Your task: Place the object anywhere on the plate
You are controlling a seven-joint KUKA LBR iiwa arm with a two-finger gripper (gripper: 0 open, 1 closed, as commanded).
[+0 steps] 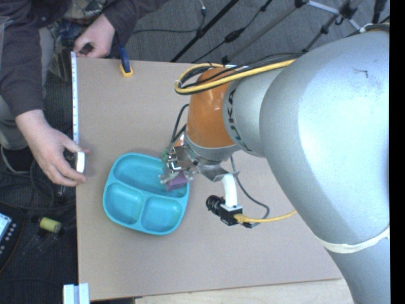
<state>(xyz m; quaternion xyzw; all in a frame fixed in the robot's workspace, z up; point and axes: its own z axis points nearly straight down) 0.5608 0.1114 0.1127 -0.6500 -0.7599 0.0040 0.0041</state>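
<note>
Where the grey arm [316, 125] reaches in from the right, its orange band [212, 109] sits directly above the wrist, and the pincer [172, 170] points down over the far right edge of the plate [136, 201]. Between the pincer's tips lies a small purple object [178, 180], apparently gripped, just over the plate's large upper compartment beside its rim; whether the object touches the plate surface cannot be told. The plate is blue with three compartments, the two smaller ones lying below and to the left of the pincer. It rests on a plain brown tabletop [266, 252]. To the right of the pincer, a white fitting [229, 190] and a black connector [221, 209] hang from the wrist, with a yellow cable [272, 218] trailing further right. A second yellow cable [209, 75] loops over the orange band. Well to the left of the pincer, a person's hand [54, 154] rests at the tabletop's left edge, holding a small white item [80, 162]. A second hand [95, 37] lies at the far left corner, near a blue and yellow clamp [125, 63].
</note>
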